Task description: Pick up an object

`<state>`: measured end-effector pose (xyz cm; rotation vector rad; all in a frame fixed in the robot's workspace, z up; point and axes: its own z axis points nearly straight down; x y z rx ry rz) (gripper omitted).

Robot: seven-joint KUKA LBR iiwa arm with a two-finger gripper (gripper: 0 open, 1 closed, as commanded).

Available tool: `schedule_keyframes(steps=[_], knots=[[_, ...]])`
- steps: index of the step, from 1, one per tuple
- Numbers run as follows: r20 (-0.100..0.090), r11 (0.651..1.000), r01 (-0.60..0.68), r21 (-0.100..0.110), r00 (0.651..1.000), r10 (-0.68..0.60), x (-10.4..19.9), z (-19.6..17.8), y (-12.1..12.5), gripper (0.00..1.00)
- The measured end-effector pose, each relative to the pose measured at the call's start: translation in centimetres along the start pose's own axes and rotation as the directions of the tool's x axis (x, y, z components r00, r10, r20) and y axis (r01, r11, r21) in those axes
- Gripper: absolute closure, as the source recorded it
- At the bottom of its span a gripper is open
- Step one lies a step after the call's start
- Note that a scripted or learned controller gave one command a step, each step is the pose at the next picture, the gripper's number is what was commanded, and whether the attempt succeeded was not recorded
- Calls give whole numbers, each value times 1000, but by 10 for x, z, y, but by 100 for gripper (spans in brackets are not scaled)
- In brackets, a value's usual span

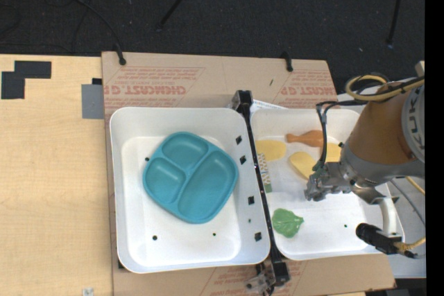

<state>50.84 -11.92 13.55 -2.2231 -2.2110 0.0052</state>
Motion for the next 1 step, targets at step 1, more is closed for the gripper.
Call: schedule_keyframes(steps=[1], knots=[[3, 1000, 1, -8, 1000, -1, -11, -53, 2, 100]])
